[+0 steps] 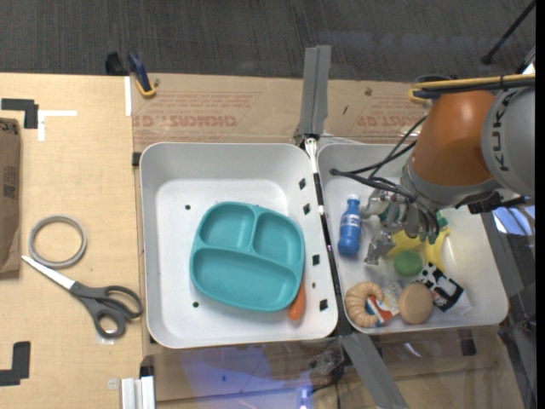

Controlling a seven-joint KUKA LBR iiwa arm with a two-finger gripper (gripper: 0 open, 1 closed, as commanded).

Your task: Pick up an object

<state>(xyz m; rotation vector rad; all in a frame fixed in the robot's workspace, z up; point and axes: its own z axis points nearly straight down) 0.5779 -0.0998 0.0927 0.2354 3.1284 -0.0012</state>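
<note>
While arm (464, 139) overhangs right bin (487, 313), blue bottle (349, 226), green ball (407, 263) crowd beneath.

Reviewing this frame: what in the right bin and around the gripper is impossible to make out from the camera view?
- Gripper: its finger state is unclear in the camera view; cables and the wrist crowd it.
- Yellow object: mostly covered by the arm, so its shape is unreadable.
- Green object: upper part sits under the gripper; contact cannot be judged.
- Orange item: largely hidden beneath the teal divided plate in the left bin.

Orange thing (296, 303) mostly hidden under teal plate (249, 257).
</note>
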